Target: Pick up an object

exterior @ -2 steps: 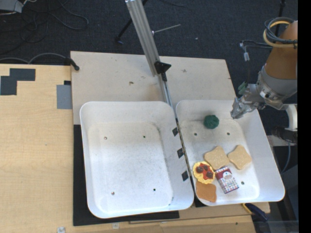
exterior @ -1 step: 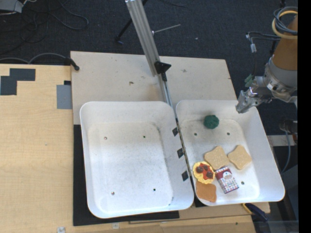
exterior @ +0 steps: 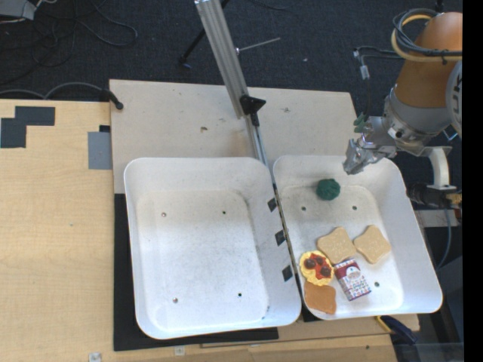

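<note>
We look down at a slant on a pale counter (exterior: 181, 119) that carries two shallow white bins side by side. The left bin (exterior: 143, 277) shows a bare, faintly scuffed floor with a few small dark dots. The right bin (exterior: 423, 277) holds all the objects: a dark green ball (exterior: 327, 189) near its far end, well apart from the rest, and a cluster toward the near end made of two tan bread-like pieces (exterior: 336, 243) (exterior: 372, 244) side by side, a small round yellow and red piece (exterior: 315, 267), an orange-brown piece (exterior: 321, 299) just below it, and a small red and white carton (exterior: 352, 279) lying tilted beside them. The hand (exterior: 353, 164) hangs at the far edge of the right bin, up and to the right of the green ball and not touching it; we cannot tell whether its fingers are apart or together, and we see nothing between them. A ribbed metal bar (exterior: 226, 59) slants from the top of the view down to the gap between the bins. To the left lies a light wooden surface (exterior: 53, 240) with grey patches, and beyond the counter a dark floor (exterior: 113, 21) with loose cables.
</note>
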Controlling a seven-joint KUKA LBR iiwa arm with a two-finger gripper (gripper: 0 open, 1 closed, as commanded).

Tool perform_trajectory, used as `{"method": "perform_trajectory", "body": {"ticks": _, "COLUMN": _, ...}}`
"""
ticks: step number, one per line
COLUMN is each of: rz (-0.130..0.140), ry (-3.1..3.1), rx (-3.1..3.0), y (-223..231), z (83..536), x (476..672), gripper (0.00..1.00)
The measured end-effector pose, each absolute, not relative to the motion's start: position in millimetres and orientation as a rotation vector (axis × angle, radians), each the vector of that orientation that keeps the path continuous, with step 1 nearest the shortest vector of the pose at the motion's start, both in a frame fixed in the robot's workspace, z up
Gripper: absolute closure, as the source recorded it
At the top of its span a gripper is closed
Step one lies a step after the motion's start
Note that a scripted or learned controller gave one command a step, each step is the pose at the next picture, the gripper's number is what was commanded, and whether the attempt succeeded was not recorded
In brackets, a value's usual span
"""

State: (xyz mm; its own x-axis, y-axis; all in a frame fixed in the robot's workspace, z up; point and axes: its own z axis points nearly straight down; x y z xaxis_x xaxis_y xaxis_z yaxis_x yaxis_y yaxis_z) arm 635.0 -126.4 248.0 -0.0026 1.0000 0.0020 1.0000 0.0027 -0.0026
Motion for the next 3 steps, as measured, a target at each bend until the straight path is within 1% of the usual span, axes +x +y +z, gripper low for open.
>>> {"method": "perform_trajectory", "body": {"ticks": 1, "rz": -0.001, "ry": -2.224, "rx": -2.216, "y": -77, "z": 254, "x": 644.3, "gripper": 1.0}}
{"method": "perform_trajectory", "body": {"ticks": 2, "rz": 0.002, "ry": -2.222, "rx": -2.215, "y": -30, "z": 250, "x": 640.0, "gripper": 1.0}}
{"method": "perform_trajectory", "body": {"ticks": 3, "rz": 0.003, "ry": -2.223, "rx": -2.213, "y": 27, "z": 239, "x": 639.0, "gripper": 1.0}}
